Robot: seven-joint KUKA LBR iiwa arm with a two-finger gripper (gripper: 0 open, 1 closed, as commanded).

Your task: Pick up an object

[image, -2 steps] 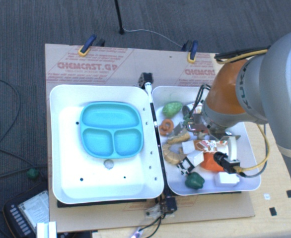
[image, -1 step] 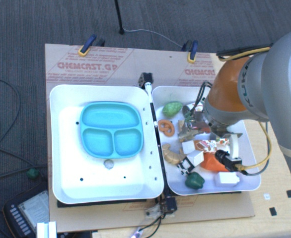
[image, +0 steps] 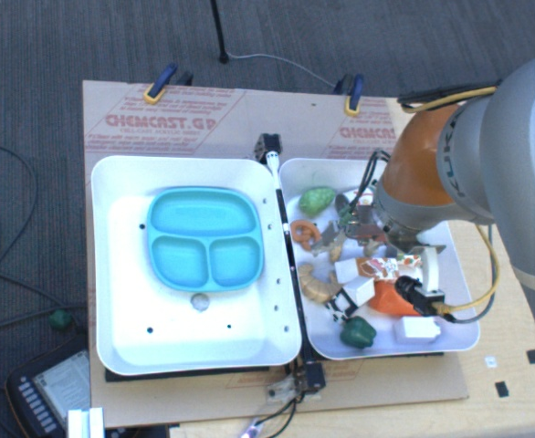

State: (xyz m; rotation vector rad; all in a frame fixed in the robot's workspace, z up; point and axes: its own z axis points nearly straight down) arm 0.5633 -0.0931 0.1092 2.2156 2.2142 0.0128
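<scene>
I see the arm (image: 450,167) low over the right bin (image: 464,336) w/ jumbled small toys; can't tell gripper (image: 359,222) state. Smooth blue 3-section plate (image: 204,237) in left bin (image: 112,272).

we look down on a dark grey carpeted floor (image: 85,26) with a fine ribbed weave. a brown cardboard sheet (image: 204,117) printed with red lettering covers the desk, held at its far edge by two blue-and-yellow clamps (image: 162,80). a thin black pole (image: 215,16) rises from the floor beyond the sheet, and a pale cable (image: 286,62) trails from its foot. black cables (image: 3,208) loop over the carpet at left. at right we see a light wooden surface (image: 514,372). lighting is even and soft.
</scene>
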